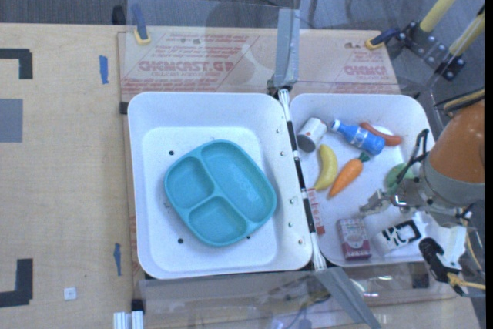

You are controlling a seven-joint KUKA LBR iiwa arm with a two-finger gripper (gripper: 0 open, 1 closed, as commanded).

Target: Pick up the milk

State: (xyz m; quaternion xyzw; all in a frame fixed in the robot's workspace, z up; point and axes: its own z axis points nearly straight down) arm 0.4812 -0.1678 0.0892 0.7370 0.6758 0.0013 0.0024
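The milk (401,233) is a small white carton with black markings, lying near the front right corner of the right bin (416,105). My gripper (383,201) hangs low over that bin, just behind and slightly left of the carton. The grey wrist and orange band (462,144) rise to its right and hide the bin's right side. Nothing shows as held by the gripper.
Also in the right bin: a pink box (353,236) left of the milk, a carrot (347,176), a banana (326,167), a blue bottle (358,136), a sausage (382,134), a grey can (311,133) and something green (397,175). A teal divided plate (220,192) lies in the left bin (146,166).
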